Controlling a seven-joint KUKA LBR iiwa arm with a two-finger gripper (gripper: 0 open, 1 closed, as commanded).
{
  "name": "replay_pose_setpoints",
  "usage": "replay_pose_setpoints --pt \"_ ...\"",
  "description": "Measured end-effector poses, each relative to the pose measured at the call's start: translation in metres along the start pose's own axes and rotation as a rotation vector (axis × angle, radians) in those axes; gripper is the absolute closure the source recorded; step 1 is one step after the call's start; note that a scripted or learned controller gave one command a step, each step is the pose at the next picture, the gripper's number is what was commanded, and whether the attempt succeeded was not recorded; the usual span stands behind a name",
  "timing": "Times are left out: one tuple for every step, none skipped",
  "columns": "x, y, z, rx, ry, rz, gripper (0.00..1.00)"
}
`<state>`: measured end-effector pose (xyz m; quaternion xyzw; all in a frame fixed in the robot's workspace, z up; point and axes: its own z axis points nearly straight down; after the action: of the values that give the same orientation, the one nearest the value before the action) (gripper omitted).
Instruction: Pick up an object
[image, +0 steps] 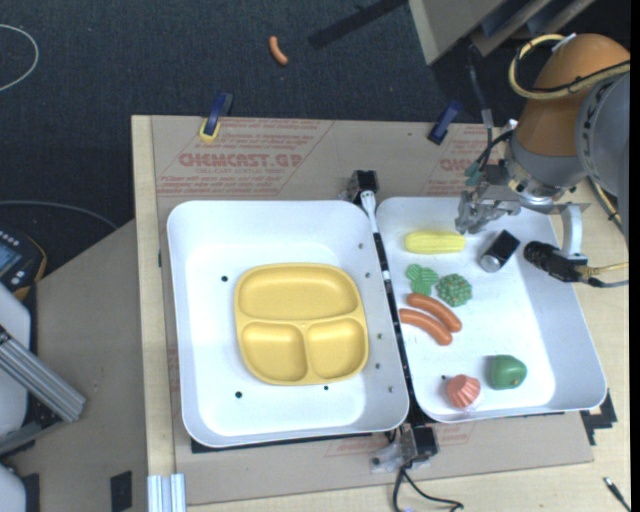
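Over the far end of the right bin (560, 330), the gripper (474, 218) hangs just at three o'clock of the yellow corn (434, 241), apparently nearing a grasp; whether it is released or clenched cannot be told. Next, it likely needs to shift toward nine o'clock and descend.

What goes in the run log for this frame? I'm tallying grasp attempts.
gripper: above right bin, beside corn | grasp: none seen | yellow tray: left bin
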<state>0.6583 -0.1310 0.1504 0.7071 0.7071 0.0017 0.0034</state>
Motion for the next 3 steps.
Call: replay_pose_setpoints --pt "0.004 -0.004 -0.062 0.000 0.000 -0.001 1.00" --pt "0.003 -0.003 -0.076 0.002 0.001 -0.001 1.00" --pt "0.036 -0.046 -0.086 0.010 0.004 -0.003 1.00"
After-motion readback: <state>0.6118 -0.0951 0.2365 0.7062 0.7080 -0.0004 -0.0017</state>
